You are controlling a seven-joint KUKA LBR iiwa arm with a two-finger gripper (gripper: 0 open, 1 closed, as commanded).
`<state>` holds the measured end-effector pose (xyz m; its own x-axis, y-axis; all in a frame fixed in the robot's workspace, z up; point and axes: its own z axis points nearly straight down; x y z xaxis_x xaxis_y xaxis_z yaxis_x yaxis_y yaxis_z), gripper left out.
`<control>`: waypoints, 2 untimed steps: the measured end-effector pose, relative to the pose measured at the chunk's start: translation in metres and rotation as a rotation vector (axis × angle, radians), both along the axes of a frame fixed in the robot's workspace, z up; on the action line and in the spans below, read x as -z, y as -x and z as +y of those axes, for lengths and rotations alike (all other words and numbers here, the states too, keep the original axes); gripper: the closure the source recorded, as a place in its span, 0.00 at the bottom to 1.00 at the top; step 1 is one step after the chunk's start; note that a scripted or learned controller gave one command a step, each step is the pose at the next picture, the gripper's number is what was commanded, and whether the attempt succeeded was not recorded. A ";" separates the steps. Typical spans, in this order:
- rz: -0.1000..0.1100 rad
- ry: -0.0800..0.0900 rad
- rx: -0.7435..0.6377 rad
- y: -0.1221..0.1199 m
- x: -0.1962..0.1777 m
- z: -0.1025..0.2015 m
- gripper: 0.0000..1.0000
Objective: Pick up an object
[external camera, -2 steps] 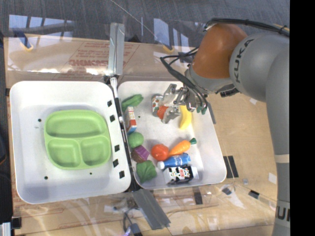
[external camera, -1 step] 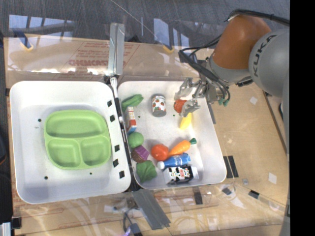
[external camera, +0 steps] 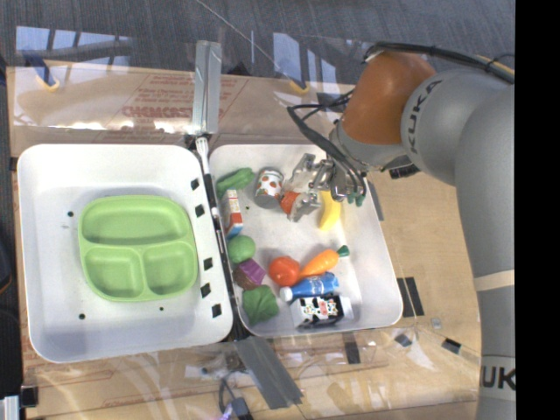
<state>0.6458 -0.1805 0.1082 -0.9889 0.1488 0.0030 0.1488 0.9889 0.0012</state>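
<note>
We lower the claw [external camera: 306, 198] into the right bin [external camera: 378, 261] beside the yellow banana [external camera: 330, 213], but we cannot tell if it grips anything.

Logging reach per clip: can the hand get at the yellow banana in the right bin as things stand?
Probably yes. The hand hovers in the right bin just left of the yellow banana, whose top looks uncovered.
</note>
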 end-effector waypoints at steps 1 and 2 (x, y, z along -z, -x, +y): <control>-0.011 0.003 -0.240 0.043 -0.108 0.085 1.00; 0.001 0.002 -0.258 0.007 -0.048 -0.014 1.00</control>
<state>0.6385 -0.1950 0.1567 -0.9941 -0.1088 0.0038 -0.1088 0.9941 -0.0003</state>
